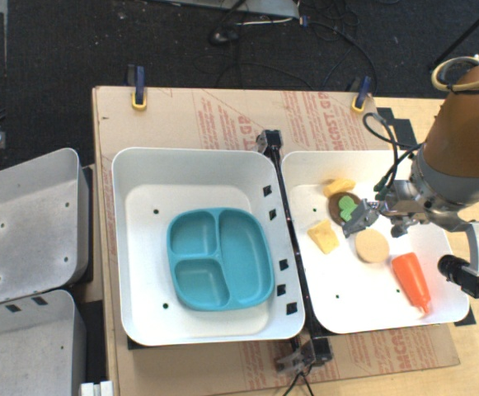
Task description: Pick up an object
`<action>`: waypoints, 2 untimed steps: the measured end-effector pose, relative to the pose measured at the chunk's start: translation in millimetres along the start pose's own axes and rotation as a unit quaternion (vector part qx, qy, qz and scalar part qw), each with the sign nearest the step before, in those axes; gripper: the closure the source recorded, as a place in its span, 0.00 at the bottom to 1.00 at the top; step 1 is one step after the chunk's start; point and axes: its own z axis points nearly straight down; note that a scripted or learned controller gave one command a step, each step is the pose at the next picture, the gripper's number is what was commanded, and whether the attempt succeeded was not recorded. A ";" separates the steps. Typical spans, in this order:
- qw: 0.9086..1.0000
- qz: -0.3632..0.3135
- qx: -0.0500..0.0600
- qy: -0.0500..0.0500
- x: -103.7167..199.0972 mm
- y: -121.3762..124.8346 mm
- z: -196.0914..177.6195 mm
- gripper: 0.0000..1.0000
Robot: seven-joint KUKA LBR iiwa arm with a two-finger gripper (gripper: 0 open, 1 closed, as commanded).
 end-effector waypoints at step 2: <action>1.000 0.000 -0.005 0.000 9.2 1.5 41.2 0.00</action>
